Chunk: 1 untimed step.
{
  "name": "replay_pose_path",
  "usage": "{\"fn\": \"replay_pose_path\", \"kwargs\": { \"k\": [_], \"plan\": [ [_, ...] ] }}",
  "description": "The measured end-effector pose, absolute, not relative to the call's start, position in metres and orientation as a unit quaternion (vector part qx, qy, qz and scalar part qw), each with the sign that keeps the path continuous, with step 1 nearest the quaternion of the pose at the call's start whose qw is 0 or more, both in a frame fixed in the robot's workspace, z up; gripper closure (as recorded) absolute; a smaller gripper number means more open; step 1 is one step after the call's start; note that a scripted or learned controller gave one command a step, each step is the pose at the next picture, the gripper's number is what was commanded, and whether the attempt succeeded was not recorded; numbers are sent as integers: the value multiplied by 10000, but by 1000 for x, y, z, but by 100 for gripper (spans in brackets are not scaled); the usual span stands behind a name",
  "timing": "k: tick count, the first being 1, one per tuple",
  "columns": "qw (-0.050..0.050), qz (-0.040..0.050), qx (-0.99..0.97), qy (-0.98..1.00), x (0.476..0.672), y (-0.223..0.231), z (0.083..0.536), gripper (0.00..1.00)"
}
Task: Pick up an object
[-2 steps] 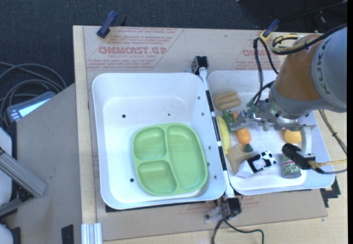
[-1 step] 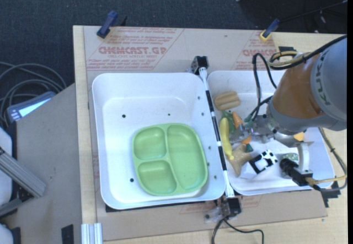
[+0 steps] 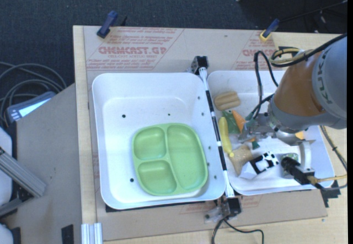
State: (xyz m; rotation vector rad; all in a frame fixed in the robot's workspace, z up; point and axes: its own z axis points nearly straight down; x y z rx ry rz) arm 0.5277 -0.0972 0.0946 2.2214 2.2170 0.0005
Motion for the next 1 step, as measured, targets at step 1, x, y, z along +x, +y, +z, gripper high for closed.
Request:
{"fn": "replay_pose_path", "kwargs": {
  "k": [1],
  "plan": [
    [4, 11, 7065, 7077, 592, -25, 185, 100]
  ]
}}
